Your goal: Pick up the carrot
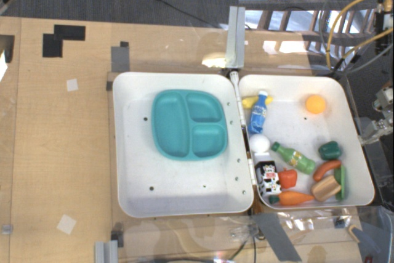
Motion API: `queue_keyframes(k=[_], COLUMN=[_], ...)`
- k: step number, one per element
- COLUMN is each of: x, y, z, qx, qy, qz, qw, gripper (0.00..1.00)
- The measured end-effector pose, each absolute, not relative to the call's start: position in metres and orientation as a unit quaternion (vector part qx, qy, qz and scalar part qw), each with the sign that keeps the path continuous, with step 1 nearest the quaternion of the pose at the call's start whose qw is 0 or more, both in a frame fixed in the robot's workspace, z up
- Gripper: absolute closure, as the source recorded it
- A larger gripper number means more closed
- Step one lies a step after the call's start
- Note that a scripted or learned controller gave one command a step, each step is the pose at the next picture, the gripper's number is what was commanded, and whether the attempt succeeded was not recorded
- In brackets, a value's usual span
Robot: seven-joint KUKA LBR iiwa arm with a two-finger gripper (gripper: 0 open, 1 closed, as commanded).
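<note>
A: Where does the carrot sit?

B: In the right bin, down at about six o'clock, lying flat along the near wall with its thin end toward three o'clock. A red piece is just above it, a small black-and-white box at its ten o'clock, and a tan bread-like piece touches or nearly touches its tip.

A: And the gripper?

B: At the frame's three o'clock edge only a bit of grey hardware shows. One cannot tell whether that is the gripper, nor whether it is released or clenched. Nothing is seen held.

A: How should the pick go, then?

B: By judgement, the arm needs to come in over the bin's lower edge and descend on the carrot's thick middle, closing across its short width. The near wall leaves little room on one side, so a steep, centred approach seems safest. A drift toward twelve o'clock would likely catch the red piece instead.

A: What else crowds the bin?

B: A green bottle near the centre, a blue bottle at ten o'clock, a white ball below it, an orange ball at one o'clock, and a green pepper at four o'clock.

A: The surroundings?

B: The left bin holds a teal divided plate. Both bins rest on a pale wooden bench with black marks at its eleven o'clock; dark carpet lies beyond, and yellow cables loop at two o'clock.
</note>
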State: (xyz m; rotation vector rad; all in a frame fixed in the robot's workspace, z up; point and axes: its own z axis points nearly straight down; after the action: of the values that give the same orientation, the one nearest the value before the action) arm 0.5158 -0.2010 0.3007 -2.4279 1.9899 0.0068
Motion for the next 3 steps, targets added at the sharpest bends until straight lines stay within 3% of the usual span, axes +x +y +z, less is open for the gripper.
queue_keyframes(k=[1,2,3], x=[0.555,0.589,0.546], y=[-0.197,-0.195,-0.206], z=[0.353,0.439,0.332], qx=[-0.879,-0.954,-0.984], qy=[0.477,0.300,0.177], qz=[-0.0016,-0.0036,0.0001], qw=[0.003,0.003,0.004], gripper=[1.00,1.00,1.00])
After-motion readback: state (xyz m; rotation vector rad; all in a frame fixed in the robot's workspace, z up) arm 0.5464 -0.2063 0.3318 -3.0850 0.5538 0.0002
